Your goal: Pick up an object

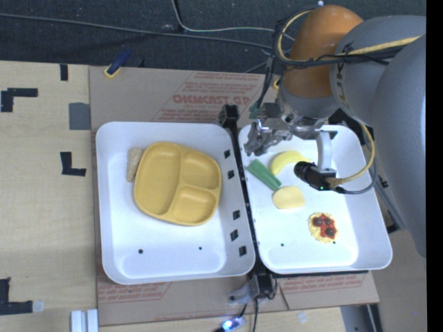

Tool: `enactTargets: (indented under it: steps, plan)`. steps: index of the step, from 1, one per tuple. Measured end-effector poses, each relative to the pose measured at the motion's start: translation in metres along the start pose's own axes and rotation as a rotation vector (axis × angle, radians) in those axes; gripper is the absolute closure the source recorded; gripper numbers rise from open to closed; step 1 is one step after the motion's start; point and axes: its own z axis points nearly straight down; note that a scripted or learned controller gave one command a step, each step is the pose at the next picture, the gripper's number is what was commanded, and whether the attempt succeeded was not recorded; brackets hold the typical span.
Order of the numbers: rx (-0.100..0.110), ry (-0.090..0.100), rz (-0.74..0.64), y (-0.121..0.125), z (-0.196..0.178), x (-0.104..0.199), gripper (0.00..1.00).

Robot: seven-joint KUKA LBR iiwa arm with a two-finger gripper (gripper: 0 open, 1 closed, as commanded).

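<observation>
Camera view: end effector (pixel 266 138) hovers over the green block (pixel 264 175), can't tell its state, nothing lifted yet.

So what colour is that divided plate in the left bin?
Mustard yellow all over; the divided plate shows plainly in the camera view.

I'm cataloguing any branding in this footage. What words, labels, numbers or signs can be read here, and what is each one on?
"CHEMCAST GP", roughly: red print on the brown cardboard sheet under the bins, seen upside down and blurred, so the spelling is uncertain.
More faint red print repeats across the same cardboard, too blurred to read.
Black angular marks on the wooden bench: shapes, not letters.
No text can be made out on the yellow divided plate, the white bins or the arm.
</observation>
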Motion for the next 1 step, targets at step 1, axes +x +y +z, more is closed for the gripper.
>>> enactTargets:
  steps: [1]
  plan:
    - [0.0, 0.0, -0.001, -0.0011, -0.0089, 0.052, 1.0]
